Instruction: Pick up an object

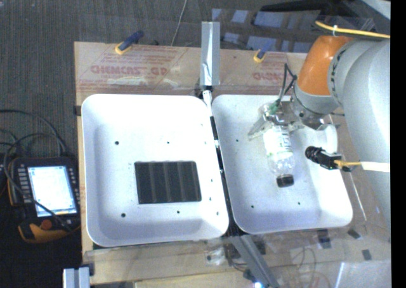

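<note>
Bottle of clear plastic, dark cap pointing toward the near wall, lying in the right bin roughly at the middle of its floor, long axis running from far to near. Looks to be resting on the white bottom rather than raised off it, though hard to be sure from this slanted view from above. At its far end, touching or just overlapping it, the pincer, hanging from the grey arm with the orange band, reaching in from the right. Cannot tell whether open or closed: too small and too cluttered at the tip, and no clear sight of the bottle clamped in it, so not to be counted as a hold. Judged on that: approach done, pincer down at the object, grasp unconfirmed, lift not yet made. Left to do, by this reading: secure a grip on the bottle's far end and raise it clear of the bin floor. Likely awkward, being smooth, round and apt to roll or slip out. Further out, in the left bin, a dark ribbed rectangular slab, well apart from the arm and untouched. Both bins side by side on the bench.
</note>
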Controlling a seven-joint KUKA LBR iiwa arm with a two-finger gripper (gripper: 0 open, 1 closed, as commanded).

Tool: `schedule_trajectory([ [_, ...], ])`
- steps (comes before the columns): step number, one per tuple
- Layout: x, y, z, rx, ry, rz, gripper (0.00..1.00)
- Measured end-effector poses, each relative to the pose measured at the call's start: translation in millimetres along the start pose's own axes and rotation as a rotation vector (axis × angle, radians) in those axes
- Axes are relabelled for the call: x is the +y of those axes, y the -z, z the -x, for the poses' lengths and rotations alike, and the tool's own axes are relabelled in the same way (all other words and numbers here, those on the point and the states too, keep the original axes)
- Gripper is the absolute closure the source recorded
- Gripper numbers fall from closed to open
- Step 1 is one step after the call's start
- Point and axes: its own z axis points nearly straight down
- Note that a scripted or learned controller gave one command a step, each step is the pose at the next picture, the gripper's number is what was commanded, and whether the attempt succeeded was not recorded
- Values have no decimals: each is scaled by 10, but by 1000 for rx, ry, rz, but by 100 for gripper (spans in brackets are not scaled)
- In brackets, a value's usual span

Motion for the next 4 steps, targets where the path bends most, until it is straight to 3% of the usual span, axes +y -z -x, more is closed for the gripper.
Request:
schedule_trajectory([
  [1, 103, 103, 342, 3, 135, -11, 100],
  [2, 290, 1028, -243, -1, 81, 13, 100],
  [3, 295, 532, 106, -4, 175, 20, 100],
  [4, 323, 500, 39, -9, 85, 26, 100],
])
